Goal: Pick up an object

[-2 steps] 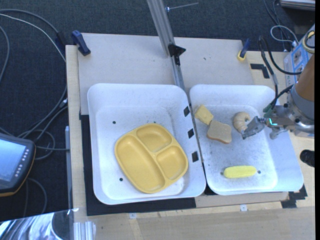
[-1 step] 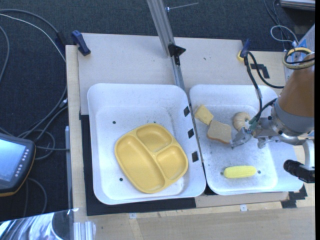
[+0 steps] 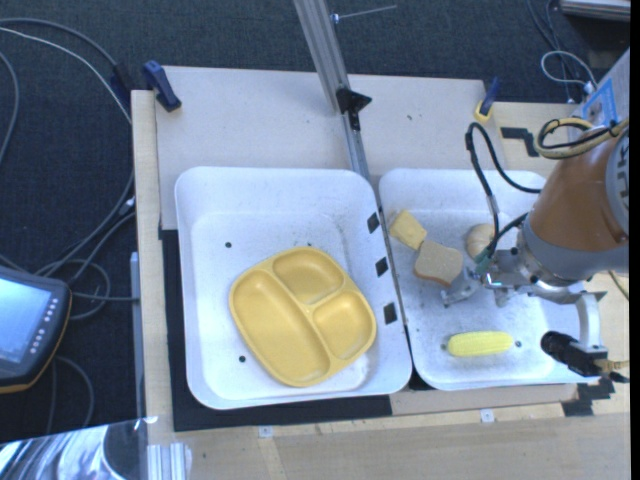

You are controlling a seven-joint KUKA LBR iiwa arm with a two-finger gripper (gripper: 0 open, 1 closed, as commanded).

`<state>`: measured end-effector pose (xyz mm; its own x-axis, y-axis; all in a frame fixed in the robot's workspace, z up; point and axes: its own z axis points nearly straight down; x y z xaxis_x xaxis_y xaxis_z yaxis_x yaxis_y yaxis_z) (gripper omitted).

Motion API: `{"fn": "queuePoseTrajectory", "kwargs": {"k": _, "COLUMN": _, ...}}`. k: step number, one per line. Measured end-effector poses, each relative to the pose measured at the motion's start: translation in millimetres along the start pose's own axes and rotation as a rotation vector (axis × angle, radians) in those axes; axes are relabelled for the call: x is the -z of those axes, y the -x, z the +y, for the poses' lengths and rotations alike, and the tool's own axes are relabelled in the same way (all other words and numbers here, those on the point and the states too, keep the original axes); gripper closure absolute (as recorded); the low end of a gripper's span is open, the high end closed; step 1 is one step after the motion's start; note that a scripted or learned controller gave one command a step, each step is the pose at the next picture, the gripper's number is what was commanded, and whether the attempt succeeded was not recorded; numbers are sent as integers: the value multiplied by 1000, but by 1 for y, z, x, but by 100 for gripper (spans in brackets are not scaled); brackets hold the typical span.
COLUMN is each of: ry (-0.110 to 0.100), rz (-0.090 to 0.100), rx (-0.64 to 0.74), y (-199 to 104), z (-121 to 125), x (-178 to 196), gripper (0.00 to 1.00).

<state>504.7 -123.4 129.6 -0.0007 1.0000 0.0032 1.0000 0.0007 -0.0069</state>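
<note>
Pale wood makes up the desk (image 3: pixel 250 108), which carries two shallow white bins side by side. The left bin (image 3: pixel 200 208) sits toward nine o'clock of the scene and the right bin (image 3: pixel 430 183) toward three o'clock, their inner rims touching along a slanted line below a grey metal post (image 3: pixel 325 38) that rises from twelve o'clock.

The grey arm (image 3: pixel 580 208), with its orange band, enters from three o'clock and bends down over the right bin. A yellow divided plate (image 3: pixel 300 313) with three compartments lies flat in the left bin, toward that bin's six o'clock side.

In the right bin, a yellow corn cob (image 3: pixel 480 344) lies on its side near the six o'clock rim, apart from the other pieces. A tan slice of bread (image 3: pixel 438 263) lies at the bin's nine o'clock side, with a yellow wedge of cheese (image 3: pixel 407 230) just beside it toward eleven o'clock. A small pale round item (image 3: pixel 480 238), partly hidden by the arm, sits at the bread's two o'clock.

The claw (image 3: pixel 470 283) is low in the right bin, just at the bread's four o'clock edge; whether its fingers are spread or closed cannot be told, and nothing is seen held between them.
</note>
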Motion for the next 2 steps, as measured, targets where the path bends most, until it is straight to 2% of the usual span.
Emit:
{"fn": "queuePoseTrajectory", "kwargs": {"k": 1, "ry": 0, "rz": 0, "rx": -1, "y": -1, "z": -1, "x": -40, "gripper": 0}}
{"fn": "queuePoseTrajectory", "kwargs": {"k": 2, "ry": 7, "rz": -1, "rx": 0, "y": -1, "z": 1, "x": -26, "gripper": 100}}
